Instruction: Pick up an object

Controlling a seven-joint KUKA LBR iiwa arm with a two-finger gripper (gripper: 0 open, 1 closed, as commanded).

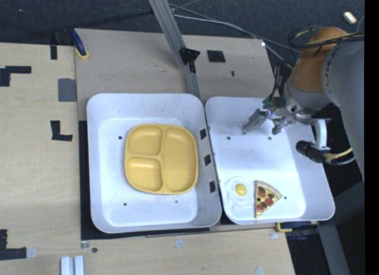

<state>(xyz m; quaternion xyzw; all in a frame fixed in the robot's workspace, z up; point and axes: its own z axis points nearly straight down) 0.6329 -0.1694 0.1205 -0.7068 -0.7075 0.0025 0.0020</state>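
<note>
Fingers (251,124) spread wide apart, nothing between them, hanging over bare floor in the upper half of the right bin (308,179). Gripper (263,125) slung below the wrist, grey arm (346,84) and orange band (311,60) coming in from the right edge, black cable (323,152) looping beside the bin's right wall.

Candidates for picking: toy fried egg (239,189) and toy pizza slice (265,198), side by side near the front edge of the same bin, well apart from the gripper. In the left bin (100,149), a yellow divided plate (161,158) lying flat, roughly centred.

Likely trouble from here: closing on nothing if dropped straight down at the present spot. Both toys flat and low, so a shallow descent probably skims over them, and a deep one jams fingertips on the bin floor. Egg and slice just beside each other, so an off-centre approach could nudge one away or pinch both. Front wall close, leaving little room for one finger.
</note>
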